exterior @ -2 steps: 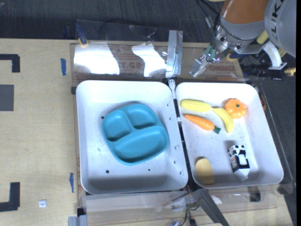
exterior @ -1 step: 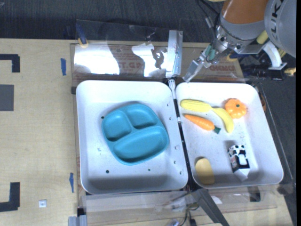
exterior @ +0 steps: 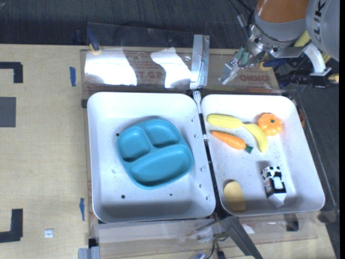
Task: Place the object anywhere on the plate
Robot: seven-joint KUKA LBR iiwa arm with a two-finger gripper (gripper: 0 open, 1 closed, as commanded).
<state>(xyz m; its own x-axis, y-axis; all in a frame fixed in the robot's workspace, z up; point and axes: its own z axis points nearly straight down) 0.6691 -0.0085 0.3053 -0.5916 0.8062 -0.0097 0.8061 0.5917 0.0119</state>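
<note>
End effector (exterior: 233, 70) above right bin's (exterior: 307, 161) far rim, fingers apart, holding nothing. Blue plate (exterior: 155, 152) in left bin (exterior: 102, 144). Banana (exterior: 240, 125), carrot (exterior: 230, 140), orange fruit (exterior: 269, 123) clustered; descend on one cleanly, avoiding neighbours.

Glossy blue plastic plate (exterior: 154, 152), smooth white plastic bins (exterior: 97, 144), matt pale wood bench (exterior: 43, 139).

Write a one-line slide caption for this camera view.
End effector hovers behind the right bin of banana, carrot and orange; blue plate sits in the left bin.
</note>
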